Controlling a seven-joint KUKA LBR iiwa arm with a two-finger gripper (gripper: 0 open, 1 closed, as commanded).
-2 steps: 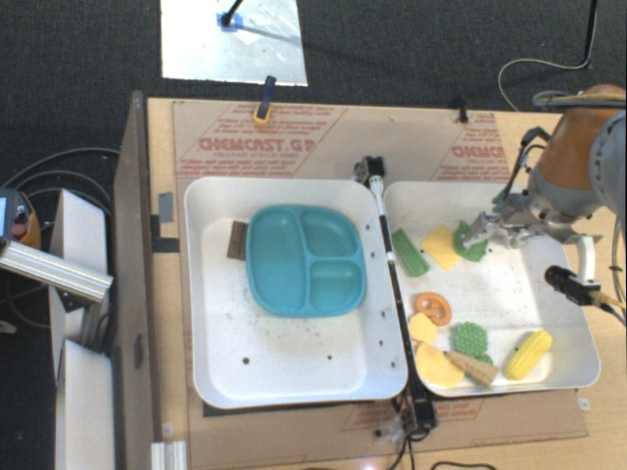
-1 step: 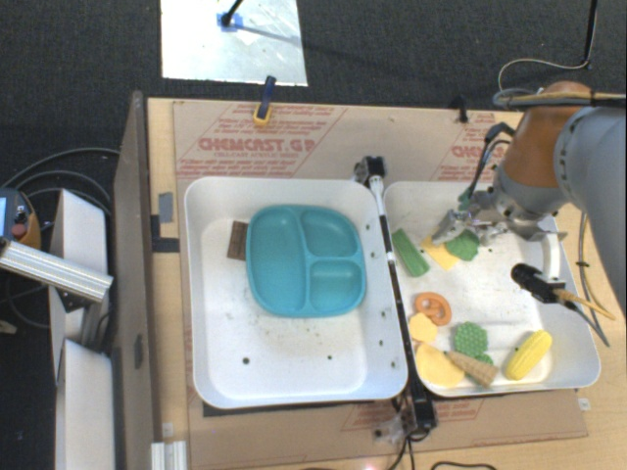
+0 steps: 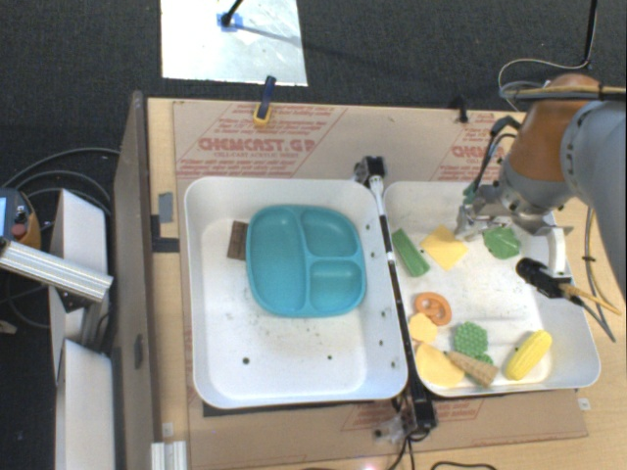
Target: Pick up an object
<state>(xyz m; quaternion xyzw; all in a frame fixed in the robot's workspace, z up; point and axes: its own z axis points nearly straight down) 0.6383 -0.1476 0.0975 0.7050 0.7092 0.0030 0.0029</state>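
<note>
A cardboard-topped bench (image 3: pixel 294 135) is standing on dark carpet and bearing two shallow white bins side by side. In the right bin (image 3: pixel 580 365), toward its far side, a yellow wedge (image 3: pixel 446 249) is lying flat; it is looking smooth and pale, like a slice of cheese. Just to its right a flat green leafy piece (image 3: pixel 503 242) is resting on the bin floor. The gripper (image 3: pixel 474 221) is hanging between these two, close above the wedge's far corner. How wide it is standing cannot be told from this slant, and whether it is touching either piece is also unclear. The grey arm (image 3: pixel 578 155) with its orange band is reaching in from the right.

Left of the wedge a green stick (image 3: pixel 409 251) is lying along the bin's wall. Nearer the camera an orange ring (image 3: pixel 433 307), a bumpy green piece (image 3: pixel 470 339), a tan cone (image 3: pixel 472 368) and a yellow corn cob (image 3: pixel 526 353) are clustering.

The left bin (image 3: pixel 211 292) is holding a teal divided plate (image 3: pixel 304 262), with a brown block (image 3: pixel 237 241) touching its left edge.
</note>
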